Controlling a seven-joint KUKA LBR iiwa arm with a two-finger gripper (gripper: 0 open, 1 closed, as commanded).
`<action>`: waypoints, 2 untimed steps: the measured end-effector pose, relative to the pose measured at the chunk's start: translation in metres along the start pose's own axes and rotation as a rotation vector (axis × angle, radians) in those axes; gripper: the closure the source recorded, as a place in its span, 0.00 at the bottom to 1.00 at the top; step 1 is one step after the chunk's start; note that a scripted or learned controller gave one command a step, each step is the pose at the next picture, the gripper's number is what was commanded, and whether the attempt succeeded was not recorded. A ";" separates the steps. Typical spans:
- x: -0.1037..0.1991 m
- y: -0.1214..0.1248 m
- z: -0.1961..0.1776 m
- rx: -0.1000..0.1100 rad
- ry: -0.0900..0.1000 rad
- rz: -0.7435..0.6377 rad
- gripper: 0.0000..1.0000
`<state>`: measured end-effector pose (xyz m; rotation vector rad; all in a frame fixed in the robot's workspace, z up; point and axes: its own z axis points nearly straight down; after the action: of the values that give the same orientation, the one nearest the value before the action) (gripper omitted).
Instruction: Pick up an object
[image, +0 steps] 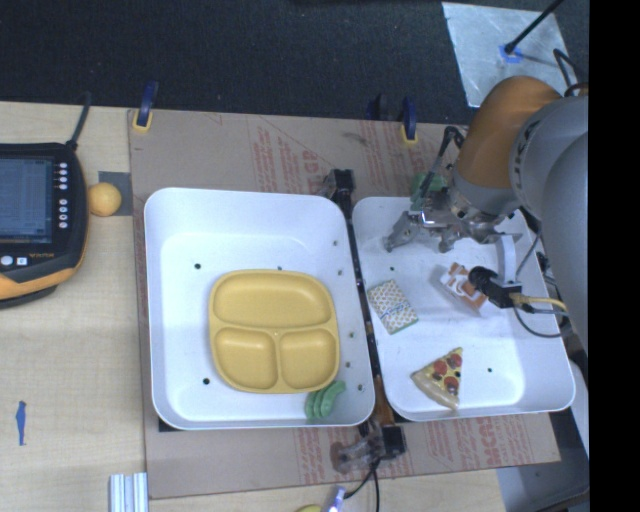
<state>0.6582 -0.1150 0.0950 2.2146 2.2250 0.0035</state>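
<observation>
Pale wood bench (60, 380) is sitting under a brown cardboard sheet (250, 150) – blue clamps (146, 103) gripping its far edge; dark carpet floor (250, 45) is running behind, w/ a control pendant (35, 215) lying at left

We are seeing a pizza slice (440, 378) lying flat near the right bin's (540, 395) front edge, and a small patterned square packet (391, 305) lying tilted near its left wall. A red-and-white object (464, 285) is lying further right.

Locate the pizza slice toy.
The pizza slice toy lies in the right bin, near its front edge, below the small patterned packet.
</observation>
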 end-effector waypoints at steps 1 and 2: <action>-0.027 -0.040 0.000 0.007 -0.001 0.001 0.00; -0.045 -0.065 -0.028 0.008 0.000 0.001 0.00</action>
<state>0.5929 -0.1605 0.1226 2.2199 2.2272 -0.0052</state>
